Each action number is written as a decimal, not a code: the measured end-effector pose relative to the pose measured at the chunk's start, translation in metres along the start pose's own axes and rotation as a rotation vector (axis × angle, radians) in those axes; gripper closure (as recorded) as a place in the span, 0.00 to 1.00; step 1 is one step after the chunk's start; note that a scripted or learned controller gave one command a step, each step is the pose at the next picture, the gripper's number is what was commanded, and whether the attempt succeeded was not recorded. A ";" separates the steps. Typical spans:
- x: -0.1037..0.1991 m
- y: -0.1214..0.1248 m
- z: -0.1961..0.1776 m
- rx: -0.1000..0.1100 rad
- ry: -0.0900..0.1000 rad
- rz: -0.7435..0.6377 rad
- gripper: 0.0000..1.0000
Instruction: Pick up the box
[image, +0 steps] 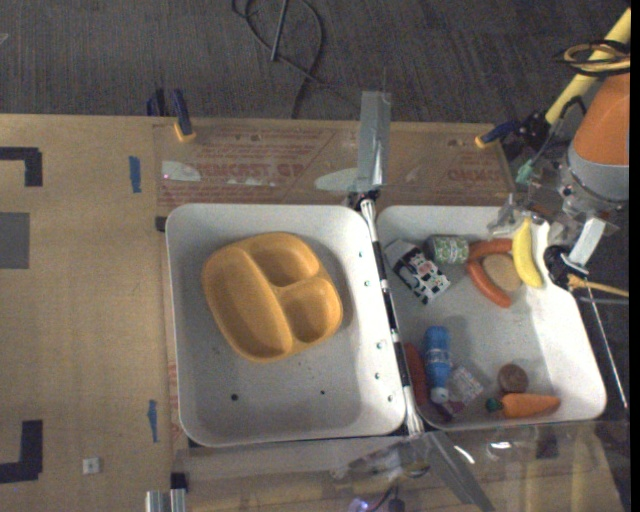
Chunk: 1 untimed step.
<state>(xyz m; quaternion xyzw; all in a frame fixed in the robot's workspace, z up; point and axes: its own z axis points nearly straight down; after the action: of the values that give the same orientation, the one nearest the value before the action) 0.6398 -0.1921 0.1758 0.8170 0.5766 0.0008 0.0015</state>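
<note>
The box (421, 275) is a small carton with a black-and-white pattern, lying tilted in the upper left part of the right bin (570, 330). My gripper (545, 232) hangs over the upper right corner of that bin, well to the right of the box and apart from it. A yellow banana (525, 252) stands right against the gripper's left side; whether it is held is unclear. The arm's orange band (606, 122) shows above the wrist.
A green can (450, 249) and a hot dog (491, 275) lie between the box and the gripper. A blue bottle (436, 358), a brown disc (513, 377) and a carrot (530, 405) lie lower down. The left bin (200, 400) holds a yellow divided plate (272, 295).
</note>
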 end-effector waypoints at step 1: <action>-0.027 -0.034 0.067 -0.010 0.007 0.061 0.00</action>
<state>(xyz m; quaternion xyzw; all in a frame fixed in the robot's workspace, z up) 0.5990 -0.2062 0.1087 0.8342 0.5514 0.0068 0.0034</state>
